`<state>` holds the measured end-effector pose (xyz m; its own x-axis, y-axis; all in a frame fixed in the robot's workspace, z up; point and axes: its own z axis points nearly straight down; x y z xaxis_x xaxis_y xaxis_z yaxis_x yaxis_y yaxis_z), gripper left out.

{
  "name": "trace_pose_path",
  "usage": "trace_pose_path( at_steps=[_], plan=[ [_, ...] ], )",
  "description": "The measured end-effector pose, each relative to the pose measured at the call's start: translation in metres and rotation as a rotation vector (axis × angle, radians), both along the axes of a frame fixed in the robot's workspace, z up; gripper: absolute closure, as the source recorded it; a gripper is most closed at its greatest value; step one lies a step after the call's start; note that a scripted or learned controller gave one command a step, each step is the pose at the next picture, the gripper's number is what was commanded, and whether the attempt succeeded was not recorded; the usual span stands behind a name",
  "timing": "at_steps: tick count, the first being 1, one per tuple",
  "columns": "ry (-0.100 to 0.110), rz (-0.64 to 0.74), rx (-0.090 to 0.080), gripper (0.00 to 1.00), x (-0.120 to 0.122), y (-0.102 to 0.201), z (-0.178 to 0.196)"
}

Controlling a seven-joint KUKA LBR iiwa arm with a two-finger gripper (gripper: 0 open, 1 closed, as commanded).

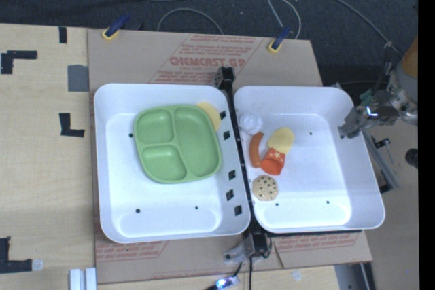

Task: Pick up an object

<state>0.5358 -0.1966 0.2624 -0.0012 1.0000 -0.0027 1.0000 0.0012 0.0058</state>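
In the right bin [340, 173] several small things lie near its left wall: a clear lump [250, 123], an orange-red sausage shape [256, 149], a yellow and red piece [277, 150] and a round speckled cookie [265, 188]. My gripper [355, 123] hovers at the right bin's right rim, well away from those things. Nothing lies between its fingers.
The left bin [115, 166] holds a green divided plate [178, 143] with a yellow piece [212, 115] tucked at its upper right corner. Both bins rest on a cardboard sheet [204, 58]. Cables run across the dark floor behind.
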Motion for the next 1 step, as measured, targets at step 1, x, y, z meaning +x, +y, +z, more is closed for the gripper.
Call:
trace_pose_path(
  at_steps=[1],
  plan=[
    [0.006,0.006,0.004,1.0,0.0214,0.0542,0.0024]
  ],
)
